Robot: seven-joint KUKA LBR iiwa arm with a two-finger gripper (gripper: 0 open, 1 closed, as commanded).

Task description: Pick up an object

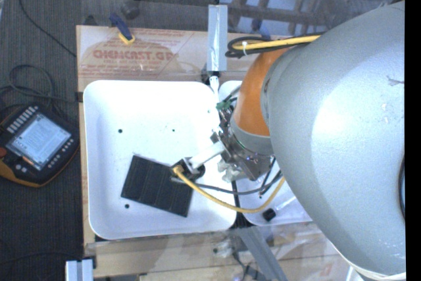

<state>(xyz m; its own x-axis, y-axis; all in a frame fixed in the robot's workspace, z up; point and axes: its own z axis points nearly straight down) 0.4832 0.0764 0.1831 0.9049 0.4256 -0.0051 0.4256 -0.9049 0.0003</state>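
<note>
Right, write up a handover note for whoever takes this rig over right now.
Gripper: low over the boundary between the two bins, by the left bin's right wall.
Black flat panel: lying in the left bin's lower part, turned at an angle, resting on the floor.
Right bin: mostly hidden under the arm.
Done: no pick confirmed.
Left: grasp an object and lift it; the panel is the nearest candidate.
</note>
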